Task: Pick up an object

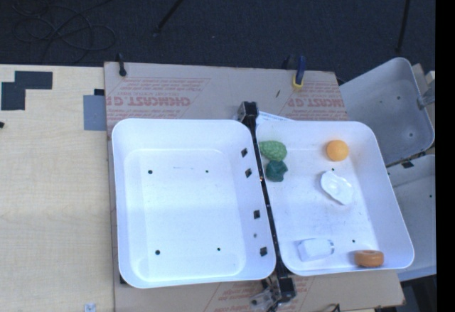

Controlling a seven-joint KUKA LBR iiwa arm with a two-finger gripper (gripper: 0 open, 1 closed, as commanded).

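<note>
In the camera view, two white bins sit side by side on a cardboard sheet in the lower middle of the frame, and everything to pick from lies in the right bin [387, 197]. At its upper left, against the divider, a pale green lumpy object [273, 150] touches a darker teal object [276, 170] just below it. An orange ball [337, 150] sits alone near the upper right, and a white rounded object [337, 187] lies just below that. A white block [315, 248] lies near the lower edge, with a flat orange disc [369, 258] in the lower right corner beside the wall. All of these look small and light. The ball is probably the cleanest target: it stands free, though its round, likely smooth surface could roll or squirt out unless it is closed on across the middle. The green pair looks softer and easier to grip, but the two crowd each other and the divider. The disc lies low and close to the wall, which makes it awkward. I cannot tell whether the gripper is open or closed.
</note>
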